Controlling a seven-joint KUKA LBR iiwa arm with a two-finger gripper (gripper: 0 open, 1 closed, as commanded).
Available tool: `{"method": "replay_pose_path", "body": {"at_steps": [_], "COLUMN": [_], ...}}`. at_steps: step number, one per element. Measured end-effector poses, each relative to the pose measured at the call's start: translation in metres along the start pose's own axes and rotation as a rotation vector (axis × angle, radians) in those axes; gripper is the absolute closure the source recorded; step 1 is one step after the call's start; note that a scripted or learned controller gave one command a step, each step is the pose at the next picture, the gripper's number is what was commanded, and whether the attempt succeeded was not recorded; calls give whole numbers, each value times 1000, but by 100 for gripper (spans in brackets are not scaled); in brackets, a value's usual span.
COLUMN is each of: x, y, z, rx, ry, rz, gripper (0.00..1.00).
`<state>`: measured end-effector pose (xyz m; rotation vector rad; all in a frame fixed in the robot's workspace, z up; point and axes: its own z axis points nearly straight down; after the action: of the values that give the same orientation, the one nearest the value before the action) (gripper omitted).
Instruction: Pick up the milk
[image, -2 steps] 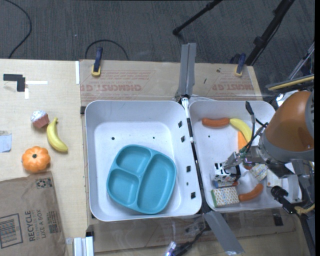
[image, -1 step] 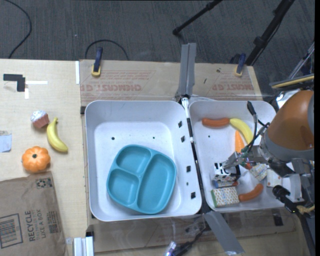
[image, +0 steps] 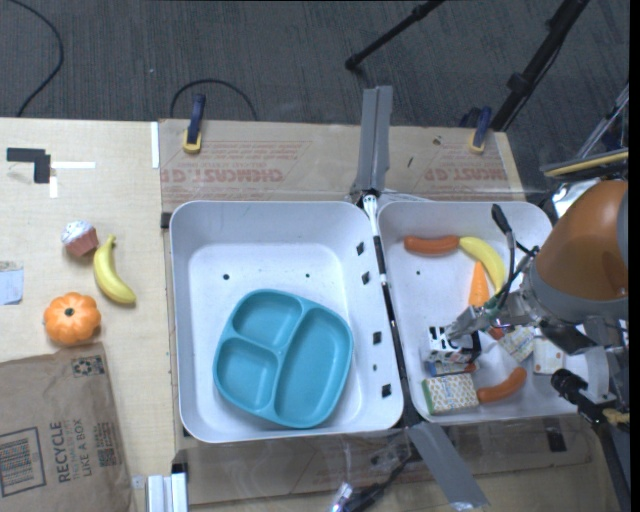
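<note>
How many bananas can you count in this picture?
2. One banana lies on the bench left of the bins, beside the cupcake. The other lies in the right bin. The arm may hide more.

- 2 bins sit side by side on the bench (image: 100, 410): left bin (image: 190, 330), right bin (image: 395, 300).
- A divided plate (image: 285, 357) lies in the left bin, toward its front edge.
- In the right bin: a sausage (image: 432, 244) and a banana (image: 484, 259) near the back edge; the milk (image: 444, 348) at mid-bin, with the gripper (image: 470, 328) just above it; a packet (image: 449, 393) and a second sausage (image: 501, 385) along the front edge.
- On the bench left of the bins: cupcake (image: 78, 238), second banana (image: 111, 272), pumpkin (image: 72, 318).
</note>
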<state>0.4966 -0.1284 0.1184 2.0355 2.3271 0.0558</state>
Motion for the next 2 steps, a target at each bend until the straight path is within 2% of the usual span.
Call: {"method": "replay_pose_path", "body": {"at_steps": [1,2], "x": [21,31], "y": [3,11], "z": [0,-14], "rx": [-7,-16], "ry": [-17,3], "rz": [-12,-23], "gripper": [0,100]}}
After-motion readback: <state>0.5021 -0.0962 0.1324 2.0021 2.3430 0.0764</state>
